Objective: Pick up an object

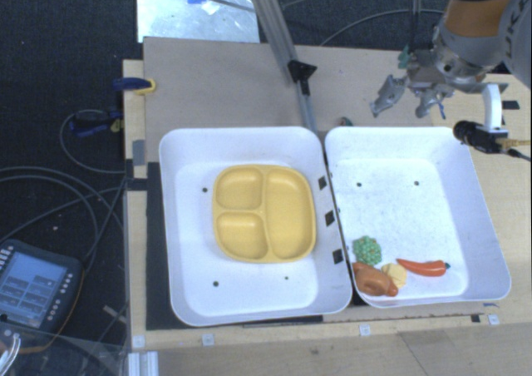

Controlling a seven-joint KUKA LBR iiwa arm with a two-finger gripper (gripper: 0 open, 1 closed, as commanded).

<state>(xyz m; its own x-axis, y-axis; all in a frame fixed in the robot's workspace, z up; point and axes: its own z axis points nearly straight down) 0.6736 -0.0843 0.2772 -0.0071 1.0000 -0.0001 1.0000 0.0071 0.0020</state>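
My gripper (409, 100) hangs above the bench behind the far edge of the right bin (465, 200), its two fingers spread open with nothing between them. Well away from it, in the near left corner of that bin, lie a green broccoli piece (366, 249), a brown-orange food piece (374, 279), a small pale yellow piece (396, 274) and a red-orange chili pepper (422, 267).
A yellow three-compartment plate (264, 213) lies in the left bin (187, 200). A grey pole (274, 21) slants across the bench behind the bins. Cables and a teach pendant (33, 281) lie on the floor at left.
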